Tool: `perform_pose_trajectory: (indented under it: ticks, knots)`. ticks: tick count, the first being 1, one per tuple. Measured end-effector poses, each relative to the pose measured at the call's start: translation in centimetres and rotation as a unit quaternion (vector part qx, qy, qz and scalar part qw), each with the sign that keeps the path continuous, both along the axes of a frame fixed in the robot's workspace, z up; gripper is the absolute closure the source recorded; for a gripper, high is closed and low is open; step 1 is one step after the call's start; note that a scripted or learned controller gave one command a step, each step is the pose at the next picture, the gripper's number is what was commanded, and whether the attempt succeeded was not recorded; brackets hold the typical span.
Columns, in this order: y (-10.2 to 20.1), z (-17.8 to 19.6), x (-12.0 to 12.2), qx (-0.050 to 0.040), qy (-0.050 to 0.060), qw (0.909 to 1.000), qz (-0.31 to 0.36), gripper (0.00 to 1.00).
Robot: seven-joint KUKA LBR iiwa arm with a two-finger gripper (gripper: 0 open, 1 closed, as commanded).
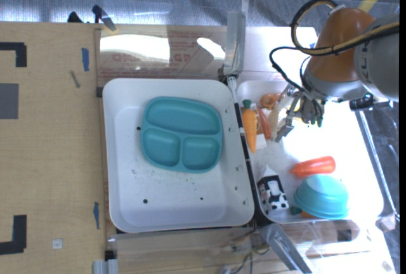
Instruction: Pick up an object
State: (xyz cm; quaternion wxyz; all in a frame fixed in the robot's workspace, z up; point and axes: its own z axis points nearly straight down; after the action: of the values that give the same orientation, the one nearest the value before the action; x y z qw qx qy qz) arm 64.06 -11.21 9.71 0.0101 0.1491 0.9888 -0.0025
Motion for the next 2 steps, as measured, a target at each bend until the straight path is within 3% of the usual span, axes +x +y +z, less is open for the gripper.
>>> perform_pose_trajectory:
  ticks: [1, 2]
  knots:
    - [0.75, -0.04, -0.74, 0.0043, -0.004, 0.9957, -0.093, 0.00]
    - [1.31, -0.07, -0.21, 0.0038, -0.002, 0.9821, -0.188, 0.00]
